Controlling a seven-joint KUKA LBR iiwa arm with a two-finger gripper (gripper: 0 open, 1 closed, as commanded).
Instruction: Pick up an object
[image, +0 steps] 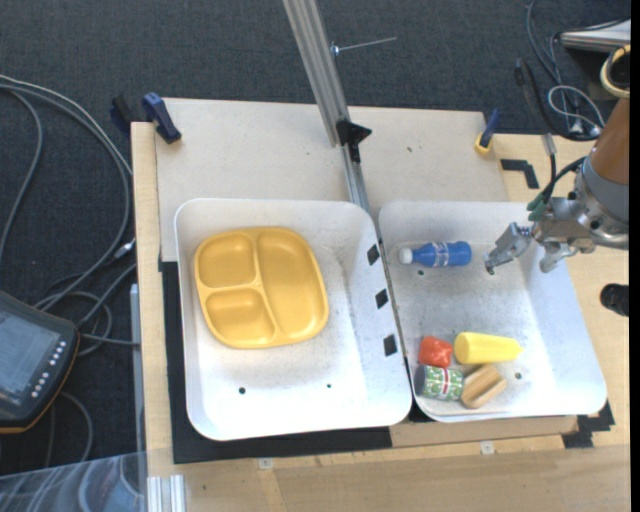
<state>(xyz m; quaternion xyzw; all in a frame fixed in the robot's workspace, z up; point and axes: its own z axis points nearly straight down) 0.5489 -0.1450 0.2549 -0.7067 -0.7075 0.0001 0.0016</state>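
Gripper (528, 250) over right bin (560, 330), fingers spread, nothing between them.

You have the blue bottle (437, 254) lying on its side just beside the nearer fingertip (497, 260), cap end pointing away from the fingers. Approx. best option, in my judgement: centre over the bottle's body, turn the wrist so the fingers straddle its width, then descend. Yellow item (487, 348) & the cluster w/ it sit well apart from the fingers, toward the bin's near corner.

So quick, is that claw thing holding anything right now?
Gripper: open, holding nothing, poised over the right bin beside the blue bottle.
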